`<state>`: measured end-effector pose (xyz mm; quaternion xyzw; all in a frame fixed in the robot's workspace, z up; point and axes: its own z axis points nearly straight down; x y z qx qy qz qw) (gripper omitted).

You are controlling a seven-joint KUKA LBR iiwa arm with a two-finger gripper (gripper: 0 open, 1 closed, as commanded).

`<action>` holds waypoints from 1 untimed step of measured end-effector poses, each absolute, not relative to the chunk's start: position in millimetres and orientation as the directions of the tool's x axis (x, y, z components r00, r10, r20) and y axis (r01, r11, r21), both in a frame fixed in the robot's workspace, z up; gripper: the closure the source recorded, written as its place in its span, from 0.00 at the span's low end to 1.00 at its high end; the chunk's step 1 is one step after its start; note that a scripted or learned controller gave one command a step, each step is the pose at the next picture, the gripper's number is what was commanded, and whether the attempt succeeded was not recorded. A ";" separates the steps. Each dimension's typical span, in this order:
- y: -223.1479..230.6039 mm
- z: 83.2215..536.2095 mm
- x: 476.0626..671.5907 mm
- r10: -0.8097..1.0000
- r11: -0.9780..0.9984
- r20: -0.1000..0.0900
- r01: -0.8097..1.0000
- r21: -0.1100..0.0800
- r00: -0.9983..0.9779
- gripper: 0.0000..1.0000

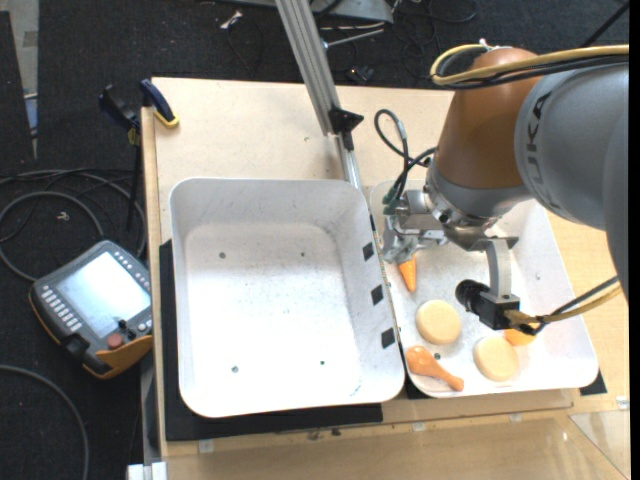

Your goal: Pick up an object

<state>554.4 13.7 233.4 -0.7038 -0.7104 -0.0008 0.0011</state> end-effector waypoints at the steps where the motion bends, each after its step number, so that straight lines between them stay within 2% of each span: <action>1: 71.0 227.2 532.4 1.000 0.009 0.002 1.000 -0.003 -0.009 1.00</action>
